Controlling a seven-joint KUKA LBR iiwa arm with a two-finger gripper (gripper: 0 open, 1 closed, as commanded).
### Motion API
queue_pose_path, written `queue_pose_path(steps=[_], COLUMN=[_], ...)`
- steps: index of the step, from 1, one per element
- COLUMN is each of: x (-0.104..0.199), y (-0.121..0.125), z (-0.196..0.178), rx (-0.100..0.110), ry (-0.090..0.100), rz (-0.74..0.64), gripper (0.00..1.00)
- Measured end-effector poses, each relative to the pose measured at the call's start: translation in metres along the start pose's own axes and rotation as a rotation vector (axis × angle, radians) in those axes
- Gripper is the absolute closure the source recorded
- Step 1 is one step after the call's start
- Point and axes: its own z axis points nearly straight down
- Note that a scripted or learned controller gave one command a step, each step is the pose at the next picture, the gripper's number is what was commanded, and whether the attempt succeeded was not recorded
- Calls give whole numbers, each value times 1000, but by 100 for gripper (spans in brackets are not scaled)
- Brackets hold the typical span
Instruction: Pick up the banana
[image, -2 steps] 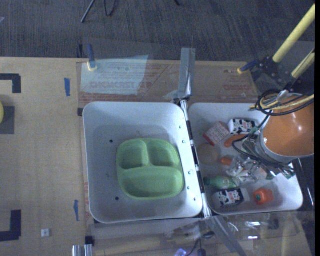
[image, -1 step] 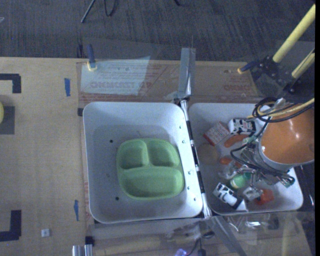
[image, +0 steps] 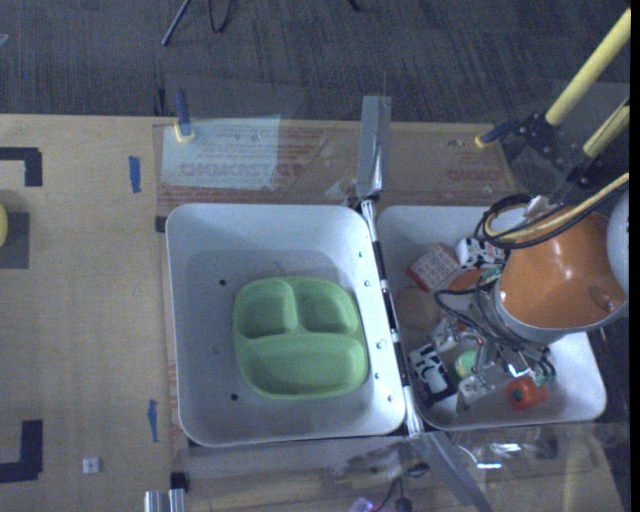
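Two white bins are sitting side by side on the bench (image: 80, 330), and the divider (image: 373, 170) between them is serving as the reference here. Left of the divider, the left bin (image: 190, 300) is holding a green sectioned tray (image: 298, 337), lying flat with nothing on it. Right of the divider, the right bin (image: 590, 390) is carrying a clutter of small items: a reddish carton (image: 433, 266) near the divider's far end, and an orange-red object (image: 523, 392) toward the near right corner.

The arm (image: 555, 275), with its orange band, is reaching down over the right bin, and the pincer (image: 470, 365) is working low among the clutter just right of the divider. Wiring and the wrist are covering the pincer, so I cannot tell its state, nor whether anything is in its hold.

The banana cannot be identified with confidence; a small pale yellow-green patch (image: 466, 364) is showing beneath the wrist, and this may be part of it, but that is unconfirmed.

Assessment: the approach appears to be complete and the arm is positioned at grasp height. A secure grasp and the lift are not evidenced, so both are standing as outstanding.
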Motion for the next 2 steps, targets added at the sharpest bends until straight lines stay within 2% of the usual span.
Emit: queue_pose_path(steps=[1, 2], x=[13, 7], y=[-37, -38], z=[-4, 1], rx=[-3, -2], ry=[0, -4], rz=[-320, -873], gripper=[0, 0])
